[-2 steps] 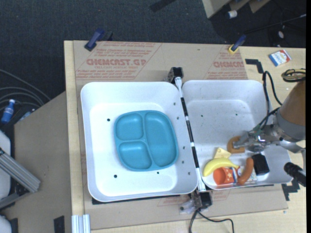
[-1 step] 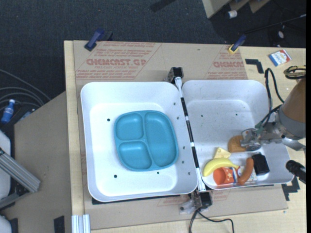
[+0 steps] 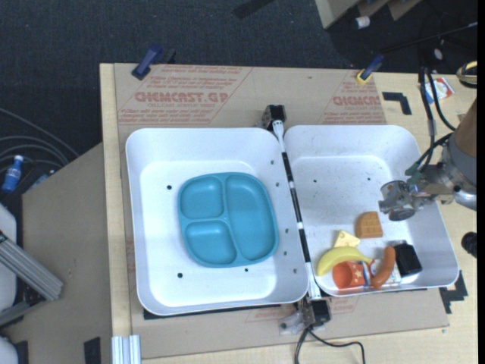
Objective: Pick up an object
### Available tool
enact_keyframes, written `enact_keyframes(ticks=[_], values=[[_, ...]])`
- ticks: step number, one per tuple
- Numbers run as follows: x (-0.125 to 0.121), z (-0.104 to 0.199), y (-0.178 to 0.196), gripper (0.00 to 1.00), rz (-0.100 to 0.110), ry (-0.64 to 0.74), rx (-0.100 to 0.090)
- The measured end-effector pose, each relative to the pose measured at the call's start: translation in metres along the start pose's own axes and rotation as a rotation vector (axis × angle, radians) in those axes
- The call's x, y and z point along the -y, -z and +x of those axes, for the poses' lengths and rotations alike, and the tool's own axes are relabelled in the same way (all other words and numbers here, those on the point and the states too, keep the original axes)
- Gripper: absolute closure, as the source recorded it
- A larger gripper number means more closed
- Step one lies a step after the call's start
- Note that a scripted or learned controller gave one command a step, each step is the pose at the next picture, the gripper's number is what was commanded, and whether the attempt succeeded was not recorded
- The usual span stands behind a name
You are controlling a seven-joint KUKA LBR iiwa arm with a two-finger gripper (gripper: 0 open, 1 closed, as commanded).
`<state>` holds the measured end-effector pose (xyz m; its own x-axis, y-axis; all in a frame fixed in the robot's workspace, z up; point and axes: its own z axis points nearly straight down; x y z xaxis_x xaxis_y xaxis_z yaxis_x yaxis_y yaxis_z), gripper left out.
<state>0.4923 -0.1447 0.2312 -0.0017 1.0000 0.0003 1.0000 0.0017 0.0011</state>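
Brown cracker [image 3: 369, 224] lies just left and nearward of the tool [image 3: 397, 201] in right bin [image 3: 333, 150]; whether the tool is open, cannot tell.

Blue divided plate [image 3: 227, 218] in left bin [image 3: 144, 203]

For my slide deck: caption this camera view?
Gripper poised over right bin of toy food; blue plate in left bin.

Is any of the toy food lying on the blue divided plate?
No: the blue divided plate sits bare in the left bin, while the banana and the other food lie in the right bin.
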Motion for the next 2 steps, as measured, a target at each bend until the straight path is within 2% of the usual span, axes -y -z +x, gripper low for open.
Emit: enact_keyframes(ticks=[1,2], values=[[-0.034,0.01,0.018,1.0,0.0,0.0,0.0],[-0.012,0.063,0.012,1.0,0.004,-0.001,-0.002]])
